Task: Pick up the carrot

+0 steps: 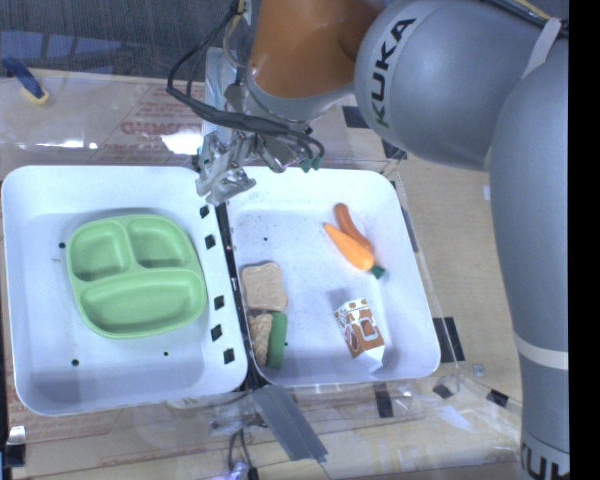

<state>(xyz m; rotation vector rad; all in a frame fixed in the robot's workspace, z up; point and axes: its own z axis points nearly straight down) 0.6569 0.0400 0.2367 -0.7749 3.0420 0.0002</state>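
Observation:
The carrot [350, 249], orange with a small green tip, lies in the right bin [405, 218] toward its far right side, next to a reddish sausage [351, 222]. My gripper [223, 178] hangs over the far left corner of the right bin, near the divider between the bins, well to the left of the carrot. Nothing shows between its fingers.
A green divided plate [135, 273] lies in the left bin [20, 268]. The right bin also holds a slice of bread [264, 286], a cracker with a green piece [269, 336] near the front, and a small brown-and-white carton [361, 330].

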